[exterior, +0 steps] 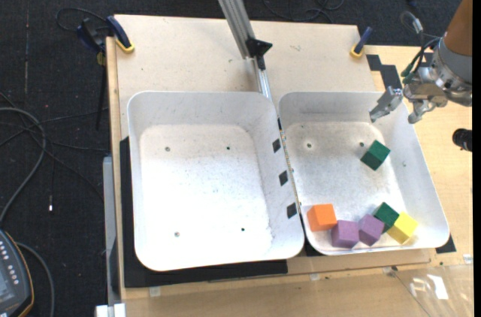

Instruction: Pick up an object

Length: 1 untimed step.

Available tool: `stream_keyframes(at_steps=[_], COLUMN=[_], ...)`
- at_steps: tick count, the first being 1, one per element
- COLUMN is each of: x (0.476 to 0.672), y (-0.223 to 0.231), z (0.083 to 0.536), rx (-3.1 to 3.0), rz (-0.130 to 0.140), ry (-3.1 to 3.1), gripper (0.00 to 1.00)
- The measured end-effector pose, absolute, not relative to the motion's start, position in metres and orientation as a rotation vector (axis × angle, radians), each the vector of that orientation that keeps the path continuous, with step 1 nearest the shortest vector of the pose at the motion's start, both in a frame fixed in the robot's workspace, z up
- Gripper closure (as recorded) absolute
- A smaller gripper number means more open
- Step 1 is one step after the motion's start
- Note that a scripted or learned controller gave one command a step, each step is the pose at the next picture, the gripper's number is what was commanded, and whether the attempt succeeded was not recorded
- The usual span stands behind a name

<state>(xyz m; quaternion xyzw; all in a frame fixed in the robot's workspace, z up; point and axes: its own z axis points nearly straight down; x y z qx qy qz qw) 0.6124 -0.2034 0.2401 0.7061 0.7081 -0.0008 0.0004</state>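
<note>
A row of blocks (361,227) lies along the right bin's (421,158) near wall. Farther back, one green block (375,155) sits alone, just below and left of the gripper (402,107) (fingers spread, holding nothing).

The two-finger gripper (402,108) hangs with fingers spread above the right white plastic bin (425,176), which holds a lone green cube (375,155) and five clustered blocks.
</note>
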Motion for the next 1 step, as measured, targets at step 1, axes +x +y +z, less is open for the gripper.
stream_keyframes(at_steps=[1], x=[0.6004], y=[-0.2245], z=[0.0929], rx=[2.222], rz=[-0.001], ry=[2.221], gripper=[0.0])
